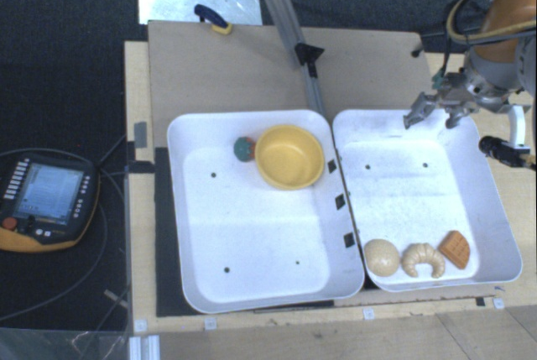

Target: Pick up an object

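My gripper (435,116) hangs over the far right corner of the right bin (419,182), its two fingers spread apart with nothing between them. At that bin's near edge lie a pale round bun (382,257), a croissant (424,259) and an orange waffle-like piece (456,248), well away from the gripper. In the left bin (243,249) a yellow bowl (289,157) sits at the far right, with a small green and red object (243,148) touching its left side.
A grey pole (281,6) slants over the brown board behind the bins. A teach pendant (42,199) lies on the floor at the left. A yellow and blue clamp (212,18) rests at the board's far edge.
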Controlling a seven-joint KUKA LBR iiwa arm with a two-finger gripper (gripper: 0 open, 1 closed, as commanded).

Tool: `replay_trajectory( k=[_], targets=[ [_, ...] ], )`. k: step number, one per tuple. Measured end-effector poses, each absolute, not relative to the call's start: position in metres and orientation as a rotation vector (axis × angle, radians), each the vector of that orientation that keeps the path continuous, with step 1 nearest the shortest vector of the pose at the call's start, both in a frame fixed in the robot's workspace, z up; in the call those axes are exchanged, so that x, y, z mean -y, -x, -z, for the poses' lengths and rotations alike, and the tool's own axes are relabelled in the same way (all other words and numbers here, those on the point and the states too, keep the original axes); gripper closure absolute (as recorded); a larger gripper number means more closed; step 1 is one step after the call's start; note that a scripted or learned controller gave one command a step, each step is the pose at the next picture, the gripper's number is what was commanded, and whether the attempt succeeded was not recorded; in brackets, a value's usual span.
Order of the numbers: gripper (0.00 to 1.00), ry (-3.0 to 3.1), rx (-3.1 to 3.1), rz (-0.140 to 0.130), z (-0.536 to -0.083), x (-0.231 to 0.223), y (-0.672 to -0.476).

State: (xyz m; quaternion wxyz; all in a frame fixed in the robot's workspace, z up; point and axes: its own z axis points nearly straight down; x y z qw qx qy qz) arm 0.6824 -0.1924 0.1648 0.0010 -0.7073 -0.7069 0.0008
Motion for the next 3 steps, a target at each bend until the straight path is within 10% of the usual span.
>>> replay_trajectory(
  k=[2, 3],
  targets=[
    [0.00, 2.220, 2.222, -0.001, -0.089, 0.193, -0.678],
    [1.00, 2.222, 2.225, 0.002, -0.102, 0.193, -0.679]
  ],
)
